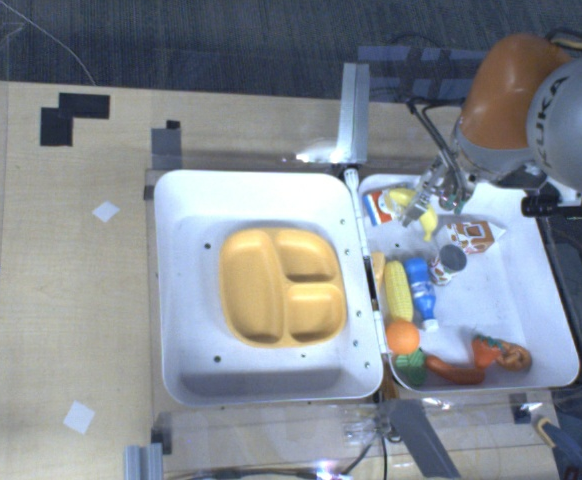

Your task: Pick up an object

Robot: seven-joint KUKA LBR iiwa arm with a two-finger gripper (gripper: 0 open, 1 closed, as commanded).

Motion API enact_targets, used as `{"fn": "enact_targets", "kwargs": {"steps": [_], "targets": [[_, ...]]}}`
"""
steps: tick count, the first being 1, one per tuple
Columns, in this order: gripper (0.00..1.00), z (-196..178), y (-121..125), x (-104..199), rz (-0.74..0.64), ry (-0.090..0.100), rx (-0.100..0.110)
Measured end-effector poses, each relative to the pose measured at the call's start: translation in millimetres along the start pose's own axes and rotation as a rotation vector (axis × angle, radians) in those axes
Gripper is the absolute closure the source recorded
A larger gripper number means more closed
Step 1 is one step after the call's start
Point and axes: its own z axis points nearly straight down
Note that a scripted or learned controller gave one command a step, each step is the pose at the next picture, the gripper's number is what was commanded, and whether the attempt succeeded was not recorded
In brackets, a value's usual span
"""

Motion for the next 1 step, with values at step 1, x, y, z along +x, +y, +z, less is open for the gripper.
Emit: {"fn": "enact_targets", "kwargs": {"steps": [1], "targets": [[1.0,-58.1,26.6,17.5,0.135,0.031,0.007]]}}
